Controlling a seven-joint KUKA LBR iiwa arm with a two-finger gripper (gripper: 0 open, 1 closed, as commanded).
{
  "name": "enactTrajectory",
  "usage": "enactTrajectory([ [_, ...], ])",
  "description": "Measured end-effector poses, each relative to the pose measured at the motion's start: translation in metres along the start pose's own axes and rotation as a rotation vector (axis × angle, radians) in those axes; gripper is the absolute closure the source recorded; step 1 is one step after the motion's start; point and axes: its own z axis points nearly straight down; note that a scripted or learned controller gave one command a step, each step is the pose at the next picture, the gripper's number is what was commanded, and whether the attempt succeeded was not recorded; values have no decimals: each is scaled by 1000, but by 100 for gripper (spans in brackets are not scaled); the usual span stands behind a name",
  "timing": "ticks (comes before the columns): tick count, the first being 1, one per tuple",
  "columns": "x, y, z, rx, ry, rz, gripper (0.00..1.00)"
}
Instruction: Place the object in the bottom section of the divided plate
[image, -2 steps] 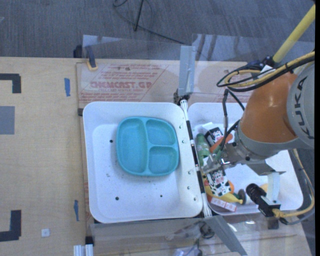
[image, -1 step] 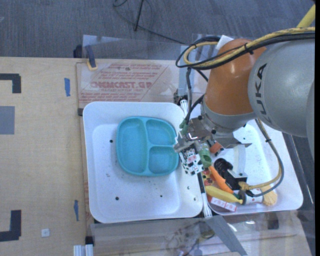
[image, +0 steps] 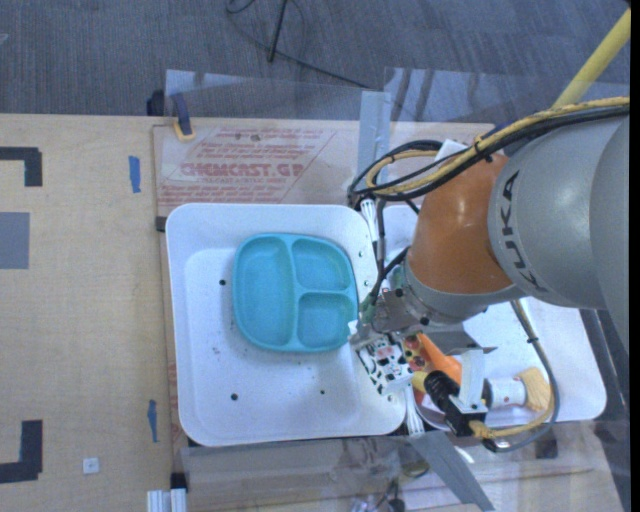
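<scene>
A teal divided plate (image: 295, 293) lies in the left white bin (image: 200, 400), towards its upper right. It has one long section on the left and two smaller ones on the right, and all of them show bare teal. My gripper (image: 385, 358) hangs low at the inner edge of the right bin (image: 585, 395), just right of the plate's lower right corner. The wrist hides what lies under it. An orange, carrot-like object (image: 438, 358) lies just right of the gripper, partly covered by the arm.
The bulky grey and orange arm (image: 470, 240) covers most of the right bin. The raised rims of both bins meet beside the gripper. A wooden board with red print (image: 245, 165) lies behind the left bin.
</scene>
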Motion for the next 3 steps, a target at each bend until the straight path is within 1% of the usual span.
enactTrajectory([
  [1,55,72,-63,-3,-2,-257,100],
  [2,111,122,-12,-3,-2,-321,100],
  [3,111,122,-13,-4,-2,-321,0],
])
